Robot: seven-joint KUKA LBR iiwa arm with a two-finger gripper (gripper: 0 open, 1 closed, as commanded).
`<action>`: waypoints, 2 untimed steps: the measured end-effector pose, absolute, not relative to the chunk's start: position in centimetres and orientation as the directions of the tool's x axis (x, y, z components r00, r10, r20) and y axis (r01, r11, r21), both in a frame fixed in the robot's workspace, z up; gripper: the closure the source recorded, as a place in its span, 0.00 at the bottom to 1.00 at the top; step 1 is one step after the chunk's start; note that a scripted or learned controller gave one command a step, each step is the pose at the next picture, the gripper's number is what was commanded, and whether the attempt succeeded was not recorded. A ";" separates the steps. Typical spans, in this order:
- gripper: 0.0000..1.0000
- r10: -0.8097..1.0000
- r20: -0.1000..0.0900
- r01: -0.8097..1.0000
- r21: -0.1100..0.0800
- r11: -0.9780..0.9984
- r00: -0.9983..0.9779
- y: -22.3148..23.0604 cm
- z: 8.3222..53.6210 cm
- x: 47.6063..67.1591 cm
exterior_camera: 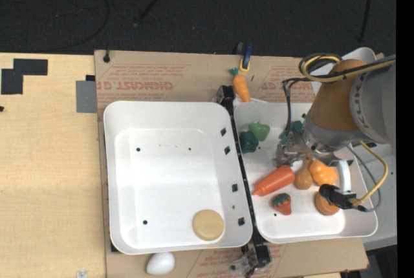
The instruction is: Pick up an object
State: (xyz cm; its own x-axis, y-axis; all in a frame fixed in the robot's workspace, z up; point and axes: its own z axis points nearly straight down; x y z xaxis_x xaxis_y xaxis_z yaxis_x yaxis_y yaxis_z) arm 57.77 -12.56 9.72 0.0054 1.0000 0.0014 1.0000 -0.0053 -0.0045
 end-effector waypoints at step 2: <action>1.00 1.000 0.000 1.000 0.001 0.002 -0.002 -10.3 12.4 60.0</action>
